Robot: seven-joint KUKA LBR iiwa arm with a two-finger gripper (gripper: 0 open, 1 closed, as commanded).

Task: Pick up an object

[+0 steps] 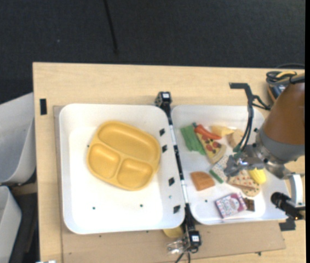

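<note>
Gripper [236, 165], low in the right bin [199, 215] among the toy food, sits in clutter, and you cannot tell how it is set or whether anything is gripped. Reading left to right: yellow divided plate [124, 155] alone in the left bin [73, 201]; then green strip [189, 137], orange wedge [202, 180], pizza slice [212, 146], purple packet [229, 205], yellow piece [258, 175]. Your likely risk is that the crowding makes the grasp catch two pieces, or merely nudge one aside.
</note>
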